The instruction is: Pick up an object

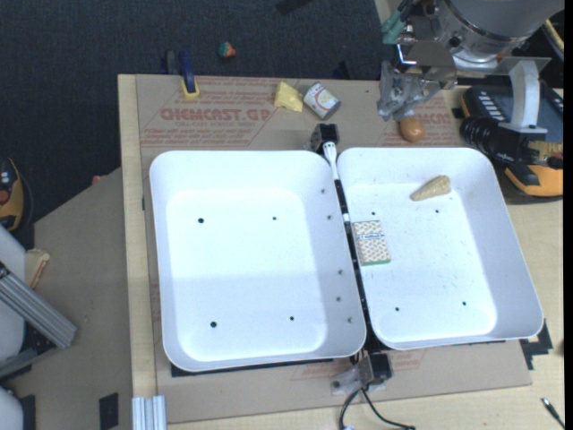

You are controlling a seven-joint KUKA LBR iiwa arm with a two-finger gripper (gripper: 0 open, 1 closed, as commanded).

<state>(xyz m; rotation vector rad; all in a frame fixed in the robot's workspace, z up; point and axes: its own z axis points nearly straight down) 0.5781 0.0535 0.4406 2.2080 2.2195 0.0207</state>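
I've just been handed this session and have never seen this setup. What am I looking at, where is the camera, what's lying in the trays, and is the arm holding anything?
One fixed camera looks down at a slant on a bench bearing two shallow white bins. The grey machine at the top right is a robot arm; its gripper hangs above the brown board behind the right bin, and I see nothing between its fingers.

In the right bin lie a tan cone-shaped piece near the back and a small patterned packet by the left wall. The left bin shows bare white floor with a few dark dots.

On the board behind the bins sit a yellow wedge, a small box and a brown rounded object just below the gripper.
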